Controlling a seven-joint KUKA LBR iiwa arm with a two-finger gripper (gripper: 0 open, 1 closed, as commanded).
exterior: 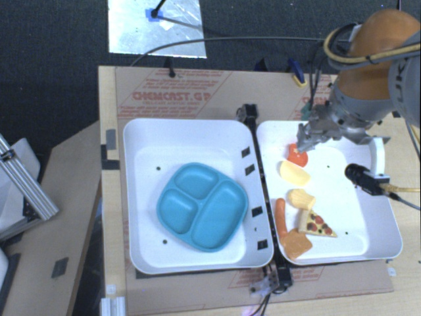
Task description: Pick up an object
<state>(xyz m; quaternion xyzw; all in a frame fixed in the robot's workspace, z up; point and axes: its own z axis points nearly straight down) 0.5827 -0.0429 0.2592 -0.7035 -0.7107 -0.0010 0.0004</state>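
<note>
My claw (304,143) sits low in the right bin (388,242), directly over the red toy (297,155) at its far left (finger state: I cannot tell). Nothing is lifted; grasp and raise remain outstanding.

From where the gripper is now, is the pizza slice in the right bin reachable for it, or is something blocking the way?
Probably yes. The pizza slice lies flat and uncovered from above, and the gripper hangs over the same bin. A yellow piece touches its upper edge, which may crowd the grasp.
</note>
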